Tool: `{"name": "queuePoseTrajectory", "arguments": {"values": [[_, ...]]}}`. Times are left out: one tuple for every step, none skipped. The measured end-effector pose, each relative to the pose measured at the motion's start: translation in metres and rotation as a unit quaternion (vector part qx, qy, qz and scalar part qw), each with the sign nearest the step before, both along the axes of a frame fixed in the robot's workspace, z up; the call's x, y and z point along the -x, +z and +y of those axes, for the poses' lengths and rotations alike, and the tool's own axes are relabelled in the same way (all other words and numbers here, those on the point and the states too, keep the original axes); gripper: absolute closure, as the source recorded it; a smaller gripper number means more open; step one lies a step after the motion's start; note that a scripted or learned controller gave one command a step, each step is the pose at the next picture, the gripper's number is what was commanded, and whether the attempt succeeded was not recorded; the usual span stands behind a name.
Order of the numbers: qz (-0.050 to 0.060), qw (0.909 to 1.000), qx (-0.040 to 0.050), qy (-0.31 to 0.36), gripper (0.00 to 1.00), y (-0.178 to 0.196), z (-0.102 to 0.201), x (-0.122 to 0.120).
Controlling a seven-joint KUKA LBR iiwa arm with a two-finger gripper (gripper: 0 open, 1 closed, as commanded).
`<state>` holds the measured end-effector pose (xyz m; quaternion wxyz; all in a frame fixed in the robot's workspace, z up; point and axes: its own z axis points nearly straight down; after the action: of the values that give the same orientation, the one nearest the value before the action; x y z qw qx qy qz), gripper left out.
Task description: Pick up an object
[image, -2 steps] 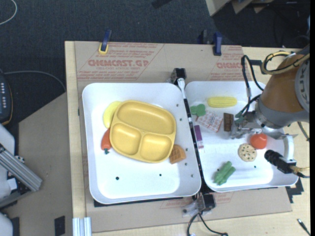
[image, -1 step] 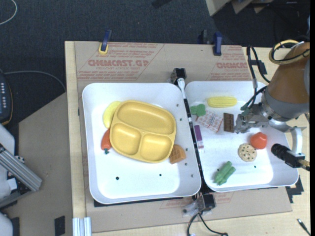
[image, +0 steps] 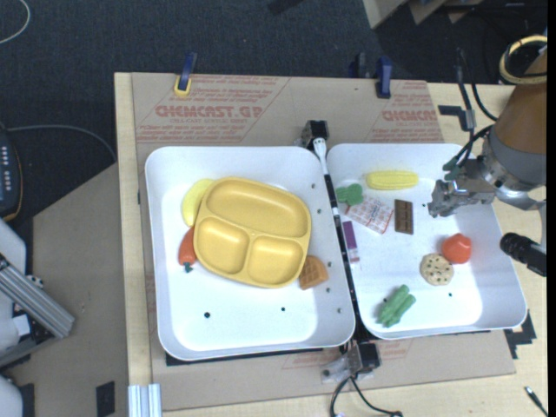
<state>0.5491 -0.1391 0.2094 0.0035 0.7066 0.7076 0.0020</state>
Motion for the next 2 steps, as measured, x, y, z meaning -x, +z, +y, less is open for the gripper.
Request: {"name": "queuePoseTrajectory", "arguments": {"values": [[0.002,1.0,-0.0002,0.0,1.0,0.017,0.0,-0.001],[0.002,1.0,-0.0014,0.002,1.0,0.01,0.046,-0.029]]}}
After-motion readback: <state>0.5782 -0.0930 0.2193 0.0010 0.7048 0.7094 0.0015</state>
